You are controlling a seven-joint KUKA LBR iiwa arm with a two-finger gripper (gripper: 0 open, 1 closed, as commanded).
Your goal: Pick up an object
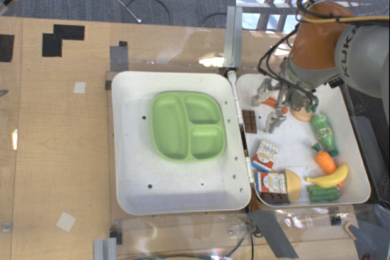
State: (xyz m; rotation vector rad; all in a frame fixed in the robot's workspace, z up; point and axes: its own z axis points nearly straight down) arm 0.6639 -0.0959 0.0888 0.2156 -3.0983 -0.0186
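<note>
My gripper (269, 108) hangs low over the back left part of the right bin (359, 189), under the orange wrist band. Its two grey fingers (262, 93) stand apart, so it is open. A small red-orange item (269, 103) lies in the gap between them; I cannot tell whether they touch it. Close by are a brown chocolate bar (248, 120) to the left, a tan round piece (301, 112) to the right and a small white carton (265, 155) toward the front.
The right bin also holds a green bottle (323, 131), a carrot (326, 161), a banana (329, 177), a green vegetable (323, 193) and a printed box (272, 182). A green divided plate (186, 125) sits in the left bin (128, 192).
</note>
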